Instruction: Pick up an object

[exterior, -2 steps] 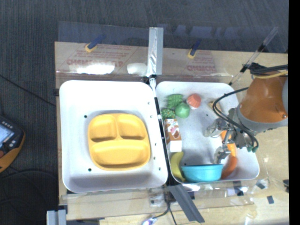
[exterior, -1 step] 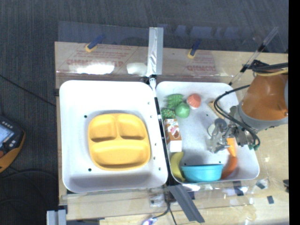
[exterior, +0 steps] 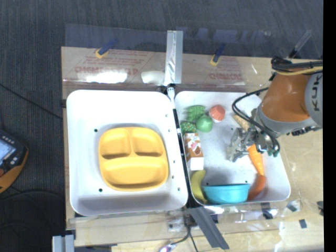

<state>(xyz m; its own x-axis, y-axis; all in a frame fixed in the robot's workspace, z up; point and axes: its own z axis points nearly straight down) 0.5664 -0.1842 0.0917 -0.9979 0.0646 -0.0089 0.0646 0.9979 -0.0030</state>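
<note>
Blue bowl [exterior: 226, 193] and carrot [exterior: 256, 159] crowd the pincer [exterior: 239, 148], its grip state unclear.

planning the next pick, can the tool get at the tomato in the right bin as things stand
Probably yes: the tomato lies uncovered near the bin's back wall, green vegetables only on its left, and the tool hangs close by.

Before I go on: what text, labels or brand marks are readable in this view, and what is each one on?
"KU", black letters cut off by the frame edge, on the arm's grey casing.
Red print on the two clear sheets behind the bins: too blurred to read.
Label on the small carton in the right bin: too small to read.
Screen of the device on the floor: unreadable.
</note>
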